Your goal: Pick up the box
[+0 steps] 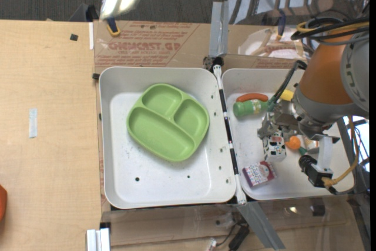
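Setup: two shallow white plastic bins side by side on the tan wooden surface (47,126); the grey arm with the orange band (332,76) comes in from the right.

Left bin (111,144): just a light green divided plastic plate (168,121) sitting in the middle.

Right bin (294,188): a green bottle with a red cap (249,106) at the far left, a small white patterned carton (274,147) in the middle, some orange bits beside it.

Box: the small pink-and-white printed box (259,174) lies flat at the near left of the right bin, close to the divider.

Claw (271,133): hanging over the middle of the right bin, just above the white carton; honestly can't tell if it's apart or together, the wrist hides it.

Progress: looks like nothing's done yet, since the box is on the bin floor, a bit nearer than the claw.

Left to do: shift toward the near edge, drop down, grab, lift.
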Controlling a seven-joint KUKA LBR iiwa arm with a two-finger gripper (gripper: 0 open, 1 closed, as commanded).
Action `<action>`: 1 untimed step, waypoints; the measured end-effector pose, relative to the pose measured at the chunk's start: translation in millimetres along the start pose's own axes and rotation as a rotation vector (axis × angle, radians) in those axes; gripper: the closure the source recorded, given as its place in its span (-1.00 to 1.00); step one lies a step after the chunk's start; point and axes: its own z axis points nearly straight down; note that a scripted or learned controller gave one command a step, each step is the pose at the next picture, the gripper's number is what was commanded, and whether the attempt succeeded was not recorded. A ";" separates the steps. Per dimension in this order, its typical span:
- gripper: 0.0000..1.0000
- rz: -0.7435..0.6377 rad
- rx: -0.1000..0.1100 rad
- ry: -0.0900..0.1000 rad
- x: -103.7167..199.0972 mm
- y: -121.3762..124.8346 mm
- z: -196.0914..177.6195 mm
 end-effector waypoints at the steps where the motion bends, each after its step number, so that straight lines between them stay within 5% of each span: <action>1: 1.00 0.051 0.003 0.001 38.1 -32.8 -5.3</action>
